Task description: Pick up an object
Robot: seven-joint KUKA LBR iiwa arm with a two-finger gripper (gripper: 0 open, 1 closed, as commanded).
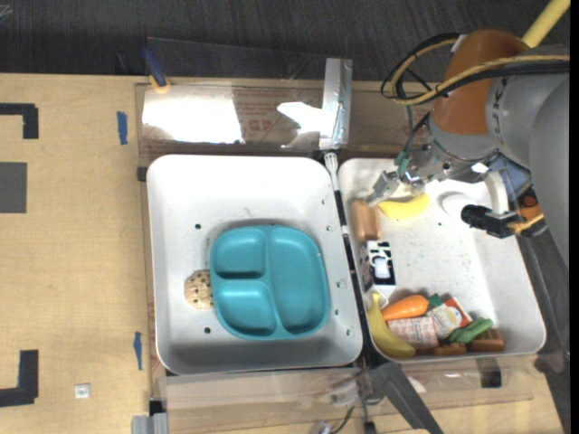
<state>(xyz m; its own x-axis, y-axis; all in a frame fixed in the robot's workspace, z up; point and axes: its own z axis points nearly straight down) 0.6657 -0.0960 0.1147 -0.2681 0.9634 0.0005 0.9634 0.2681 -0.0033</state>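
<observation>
The arm [507, 107] reaches in from the right and hangs over the far end of the right bin [516, 269], with the tool [403, 177] low above a yellow piece [404, 207] that lies near the bin's far left corner. How far the tool stands open cannot be told, since its tip is small and mixed with cables and glare, and nothing can be seen held in it. The yellow piece looks the likeliest pick, being just under the tool; a brown cylinder [364, 221] lies just beside it against the left wall. To do this step well, the tool should come down centred on the yellow piece, closing across its narrow side and keeping off the wall and the cylinder, then lift straight up before any move sideways. The piece looks flat and low, so a shallow descent may close on air. At the near end of the same bin lies a heap: a banana [384, 331], a carrot [404, 307], a packet [425, 329] and something green [470, 331], touching and overlapping, harder to single out. A small black and white thing [381, 262] sits by the left wall; what it is stays unclear. The left bin [181, 197] holds a teal tray [269, 280] with a cookie [198, 288] touching its left edge, partly tucked under it. The arm's bulk covers the right bin's far right corner.
</observation>
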